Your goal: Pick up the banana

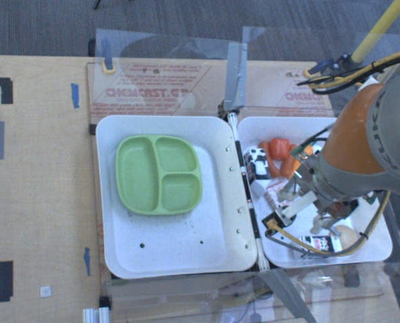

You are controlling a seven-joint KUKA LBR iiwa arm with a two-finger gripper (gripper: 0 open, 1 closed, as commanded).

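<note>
My gripper (326, 215) is low inside the right bin (381, 251), over its middle, reaching in from the right. The grey wrist with its orange band (351, 140) covers the bin's centre and right side and hides whatever lies under it. Around the gripper lie a red and orange toy (278, 149), a black-and-white patterned item (256, 159), a pale rounded object (344, 235) and a small black-and-white piece (321, 243). None of these shows between the fingers.
The left bin (176, 251) holds a green divided plate (158, 174) in its upper left part. A raised divider (243, 187) separates the two bins. Cardboard and clear plastic sheets stand behind the bins.
</note>
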